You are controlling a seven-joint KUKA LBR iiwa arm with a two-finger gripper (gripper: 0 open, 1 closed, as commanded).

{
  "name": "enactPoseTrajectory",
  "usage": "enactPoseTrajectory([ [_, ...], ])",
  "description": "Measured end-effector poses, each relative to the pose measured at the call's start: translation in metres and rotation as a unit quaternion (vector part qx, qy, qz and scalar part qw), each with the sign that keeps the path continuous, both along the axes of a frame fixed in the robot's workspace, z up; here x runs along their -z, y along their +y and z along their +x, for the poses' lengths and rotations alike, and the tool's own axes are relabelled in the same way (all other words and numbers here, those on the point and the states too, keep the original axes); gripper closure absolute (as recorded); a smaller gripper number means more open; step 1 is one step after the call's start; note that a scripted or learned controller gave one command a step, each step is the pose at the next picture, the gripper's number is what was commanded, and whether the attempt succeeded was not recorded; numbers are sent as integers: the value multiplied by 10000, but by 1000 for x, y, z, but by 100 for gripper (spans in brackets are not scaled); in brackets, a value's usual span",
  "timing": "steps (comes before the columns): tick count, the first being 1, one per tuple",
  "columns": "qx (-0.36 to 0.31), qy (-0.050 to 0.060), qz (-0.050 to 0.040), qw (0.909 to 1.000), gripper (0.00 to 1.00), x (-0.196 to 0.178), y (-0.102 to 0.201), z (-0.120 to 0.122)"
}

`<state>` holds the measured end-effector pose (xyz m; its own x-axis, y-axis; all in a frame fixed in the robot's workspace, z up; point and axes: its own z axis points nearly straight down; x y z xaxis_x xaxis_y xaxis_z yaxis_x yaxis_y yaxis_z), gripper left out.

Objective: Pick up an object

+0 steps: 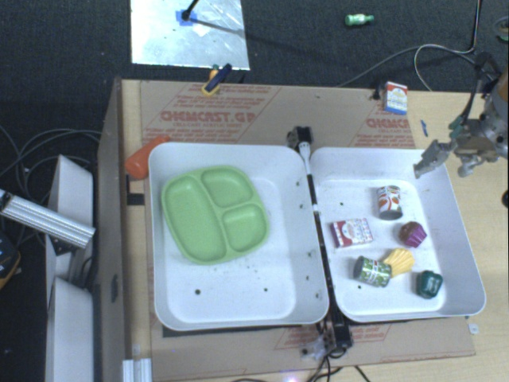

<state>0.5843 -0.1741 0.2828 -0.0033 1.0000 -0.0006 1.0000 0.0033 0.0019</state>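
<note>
Six objects (pixel 389 201) in right bin (pixel 461 221)

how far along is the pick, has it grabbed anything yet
Nothing looks picked yet. The gripper sits above the upper right edge of the right bin, with nothing visible between its fingers. The red-and-white can, red packet, purple item, green can, yellow item and dark green item all lie in that bin. Descending, grasping and lifting remain.

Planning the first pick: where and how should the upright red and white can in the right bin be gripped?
Grip the red and white can across its round sides, near the middle, coming straight down from above. It stands upright and apart from the other items, leaving room around it for the claw.
</note>
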Motion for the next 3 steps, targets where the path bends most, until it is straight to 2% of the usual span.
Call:
enactPoseTrajectory([
  [1, -5, 19, 7, 10000, 0, 119, 26, 18],
  [2, 10, 4, -2, 10000, 0, 149, -18, 48],
  [3, -6, 12, 5, 10000, 0, 199, 9, 39],
])
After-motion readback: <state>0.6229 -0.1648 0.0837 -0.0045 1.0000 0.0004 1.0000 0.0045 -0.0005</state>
